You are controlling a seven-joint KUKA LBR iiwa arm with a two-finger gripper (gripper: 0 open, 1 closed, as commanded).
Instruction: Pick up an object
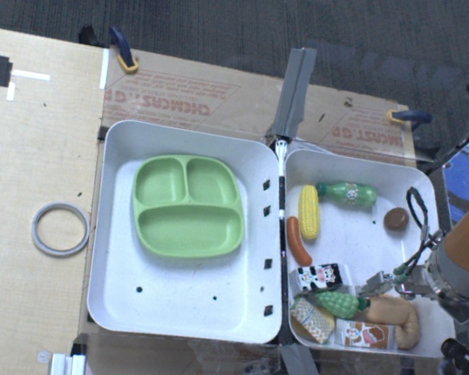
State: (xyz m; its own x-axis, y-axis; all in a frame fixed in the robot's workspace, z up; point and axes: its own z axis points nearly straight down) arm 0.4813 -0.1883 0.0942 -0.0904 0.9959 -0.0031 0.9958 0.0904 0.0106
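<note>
My claw (380,285) hangs low in the right bin (369,173), over the clutter heaped along its near edge; whether it is spread or closed I cannot tell. The nearest pick, a green knobbly toy (333,302), lies just to the claw's left and slightly toward the counter's near edge, long axis running roughly along that edge. A tan piece (395,315) sits just behind it, under my wrist. I judge a short leftward dip is needed.

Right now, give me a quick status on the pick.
Tool low in right bin, grip unclear. Green toy beside it. Bread, carton crowd close.
</note>
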